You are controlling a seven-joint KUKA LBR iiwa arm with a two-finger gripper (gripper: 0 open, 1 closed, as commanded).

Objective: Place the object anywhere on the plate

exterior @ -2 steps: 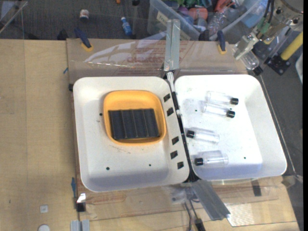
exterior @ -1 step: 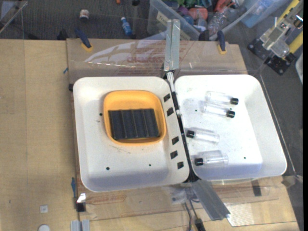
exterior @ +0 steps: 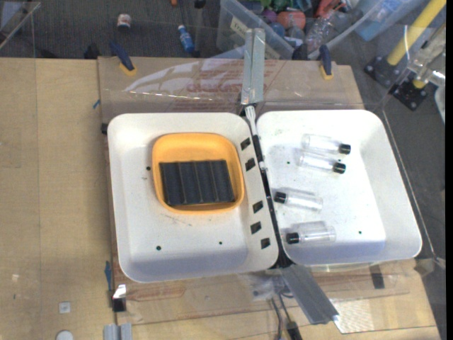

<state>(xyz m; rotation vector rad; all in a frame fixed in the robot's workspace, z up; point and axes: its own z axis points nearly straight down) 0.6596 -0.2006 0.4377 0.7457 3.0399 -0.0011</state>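
An orange square plate [exterior: 164, 149] lies in the left white bin [exterior: 134, 225], slightly left of the bin's centre. A black ribbed rectangular object [exterior: 197, 183] rests flat on the plate and covers most of its floor. In the right white bin [exterior: 386, 197] lie several clear vials with black caps, all on their sides: two close together near the back [exterior: 322, 145] [exterior: 317, 163], one in the middle [exterior: 299, 200], and one near the front [exterior: 310, 234].
Black clips run along the ridge [exterior: 255, 190] where the two bins meet. A metal post [exterior: 253, 62] stands behind that ridge. A clear tub of colourful toys [exterior: 304, 6] sits beyond the bench at the back. Bare wooden bench [exterior: 49, 190] lies left of the bins.
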